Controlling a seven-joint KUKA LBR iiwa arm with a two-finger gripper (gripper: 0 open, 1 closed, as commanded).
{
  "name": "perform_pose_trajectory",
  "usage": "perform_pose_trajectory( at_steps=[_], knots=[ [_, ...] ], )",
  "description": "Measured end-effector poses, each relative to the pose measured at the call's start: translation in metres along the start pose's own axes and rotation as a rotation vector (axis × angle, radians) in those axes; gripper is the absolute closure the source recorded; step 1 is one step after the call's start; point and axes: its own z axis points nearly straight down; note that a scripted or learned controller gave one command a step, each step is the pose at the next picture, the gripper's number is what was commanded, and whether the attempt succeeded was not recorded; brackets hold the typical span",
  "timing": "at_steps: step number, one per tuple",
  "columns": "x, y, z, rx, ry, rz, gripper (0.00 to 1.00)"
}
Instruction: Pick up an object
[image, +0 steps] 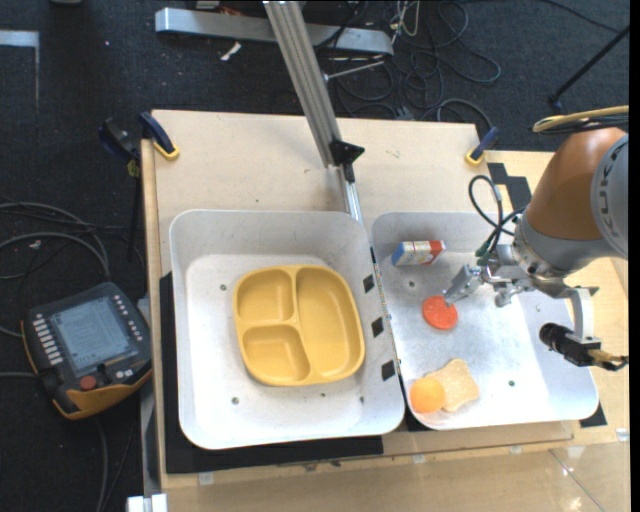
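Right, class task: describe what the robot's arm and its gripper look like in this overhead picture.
The robot arm is bulky and rounded, with an orange band above a grey wrist section. Black cables loop beside it. The small metallic grey two-finger gripper has thin fingers, and a black fitting juts from the wrist.

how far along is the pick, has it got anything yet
Nothing looks picked yet. The gripper sits low in the right bin, just above the red disc, which lies flat on the bin floor. The small carton, orange ball and bread slice lie untouched. Grasp and lift remain.
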Motion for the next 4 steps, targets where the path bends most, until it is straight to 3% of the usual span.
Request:
perform_pose_trajectory(
  at_steps=[1,3,4],
  knots=[
    [-0.001,0.002,-0.013,-0.006,-0.002,0.000,1.00],
    [-0.010,0.004,-0.105,-0.011,-0.004,-0.001,1.00],
    [-0.010,0.005,-0.131,-0.010,-0.003,-0.001,1.00]
  ],
)
